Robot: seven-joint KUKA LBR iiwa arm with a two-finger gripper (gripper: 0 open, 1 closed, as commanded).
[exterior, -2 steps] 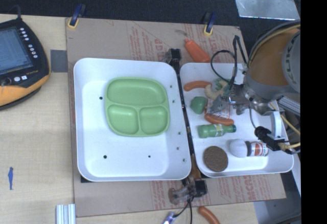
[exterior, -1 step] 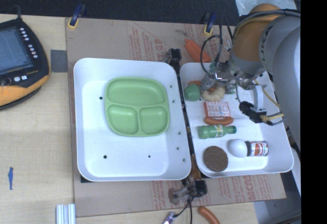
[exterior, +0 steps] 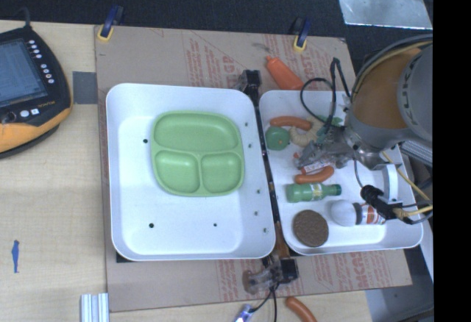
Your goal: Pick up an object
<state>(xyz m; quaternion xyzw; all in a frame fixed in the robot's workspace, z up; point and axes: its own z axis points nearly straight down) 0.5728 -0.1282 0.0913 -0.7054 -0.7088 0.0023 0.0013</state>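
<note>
Two shallow white plastic bins sit side by side on a sheet of brown cardboard laid over the wooden bench. The left bin holds a pale green three-compartment plate, lying flat near its centre. The right bin, at the right of the frame, is crowded: a round green ball sits beside its left wall, an orange-red toy sausage lies just above that, a second sausage lies lower, a small green bottle rests on its side below it, a dark brown round cookie-like disc sits near the bottom edge, and a white egg-shaped object lies just right of the disc. The grey arm with its orange band reaches in from the right, and the claw is down among the items near the sausages (tangled with cables, so whether it is apart or together cannot be told). An orange toy carrot lies on the cardboard above the right bin.
</note>
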